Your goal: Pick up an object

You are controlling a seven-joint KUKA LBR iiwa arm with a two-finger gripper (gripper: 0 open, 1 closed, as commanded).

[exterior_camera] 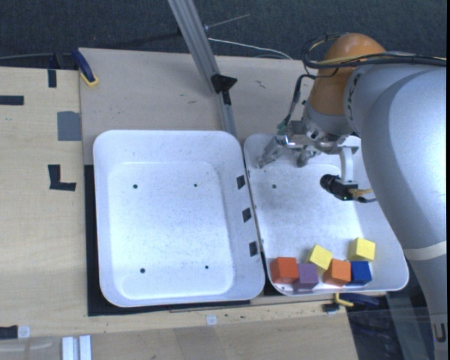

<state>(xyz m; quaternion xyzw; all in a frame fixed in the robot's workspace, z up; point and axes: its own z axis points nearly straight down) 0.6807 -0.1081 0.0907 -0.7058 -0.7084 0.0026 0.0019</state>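
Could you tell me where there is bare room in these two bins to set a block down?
The left bin is bare inside its rim. In the right bin, the floor between the gripper and the blocks is free. Its near edge is crowded: orange block, purple block.

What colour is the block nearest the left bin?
Orange block, seen in the camera view.
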